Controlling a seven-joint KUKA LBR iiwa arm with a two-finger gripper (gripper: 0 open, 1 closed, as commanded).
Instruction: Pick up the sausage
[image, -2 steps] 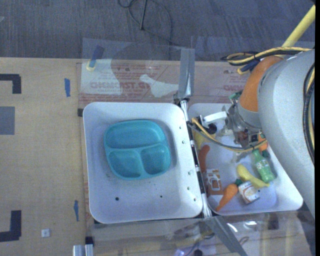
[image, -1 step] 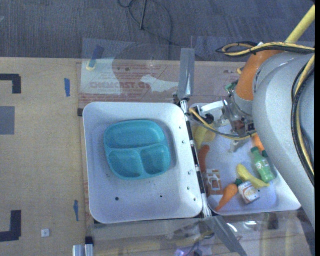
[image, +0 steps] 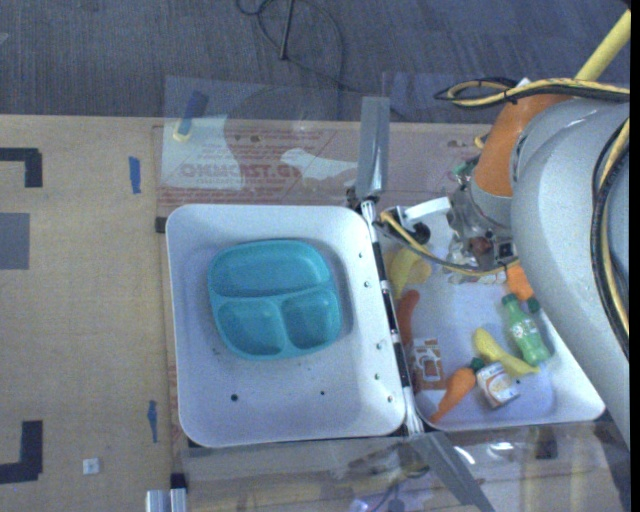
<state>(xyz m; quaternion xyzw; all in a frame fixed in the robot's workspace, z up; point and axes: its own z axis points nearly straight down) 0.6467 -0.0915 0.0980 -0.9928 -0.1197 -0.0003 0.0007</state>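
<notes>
The sausage (image: 407, 313) is a reddish, slightly curved piece lying along the left wall of the right bin (image: 575, 400), just in front of a yellow banana-like piece (image: 407, 268). My gripper (image: 468, 250) hangs over the back of the right bin, to the right of the sausage and a little farther back, apart from it. Cables and the wrist body hide its tip. Nothing is seen held in it.
The right bin also holds a carrot (image: 455, 392), a yellow banana (image: 497, 350), a green bottle (image: 525, 330), a small jar (image: 497, 385), a small printed packet (image: 430, 362) and an orange piece (image: 518, 280). A teal divided plate (image: 275, 298) sits in the left bin (image: 200, 400).
</notes>
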